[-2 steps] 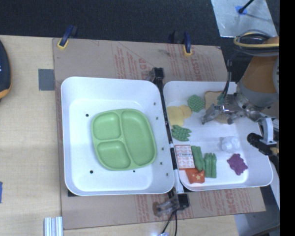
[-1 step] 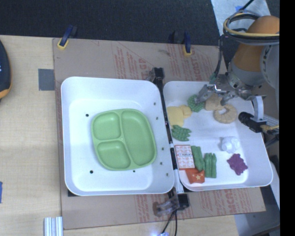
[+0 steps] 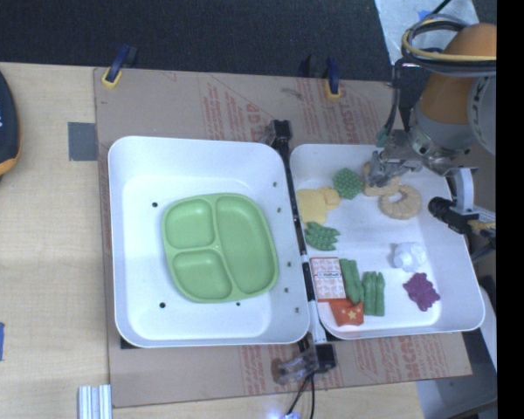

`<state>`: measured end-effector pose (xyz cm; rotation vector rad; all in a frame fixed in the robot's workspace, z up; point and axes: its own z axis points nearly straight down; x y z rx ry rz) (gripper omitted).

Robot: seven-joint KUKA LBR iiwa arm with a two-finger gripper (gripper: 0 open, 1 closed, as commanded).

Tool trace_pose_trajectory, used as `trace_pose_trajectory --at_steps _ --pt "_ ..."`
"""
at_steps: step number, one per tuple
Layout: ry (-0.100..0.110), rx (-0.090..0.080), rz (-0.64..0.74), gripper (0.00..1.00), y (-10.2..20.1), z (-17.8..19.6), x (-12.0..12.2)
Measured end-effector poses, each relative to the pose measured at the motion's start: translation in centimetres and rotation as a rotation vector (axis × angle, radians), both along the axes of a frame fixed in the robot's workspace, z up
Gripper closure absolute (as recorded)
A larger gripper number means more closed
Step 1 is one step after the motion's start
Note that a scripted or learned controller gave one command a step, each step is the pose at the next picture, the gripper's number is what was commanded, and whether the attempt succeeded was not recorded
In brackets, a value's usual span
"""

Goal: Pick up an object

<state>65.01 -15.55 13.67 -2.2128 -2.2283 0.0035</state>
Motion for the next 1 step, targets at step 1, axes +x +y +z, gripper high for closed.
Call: trace_pose_trajectory --at_steps 1 --pt "-0.005 0.000 -0.002 1.00 1.07 4.91 -0.73"
